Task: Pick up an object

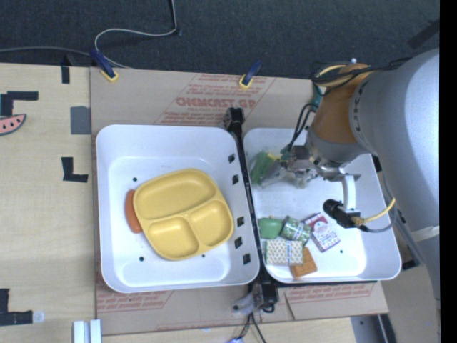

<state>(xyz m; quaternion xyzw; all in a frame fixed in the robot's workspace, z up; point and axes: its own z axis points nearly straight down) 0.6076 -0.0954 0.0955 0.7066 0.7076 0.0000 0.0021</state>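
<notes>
While the arm [385, 120] reaches in from the right, its gripper [289, 168] sits low in the right bin [371, 263], beside a green object [261, 166]. Whether the fingers are apart or closed, I cannot tell. Left of centre, a yellow divided tray [184, 213] fills the left bin [114, 156].

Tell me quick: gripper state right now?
Gripper: cannot be told; it sits low in the right bin, beside a green object.

Pale wood-grain surface [43, 220] carries a brown printed cardboard sheet [207, 102], held by two blue-and-yellow clamps [106, 66] at its far edge. Beyond: dark carpet floor [285, 13] with a thin cable [136, 33]. Black tape marks [71, 168] at left.
</notes>
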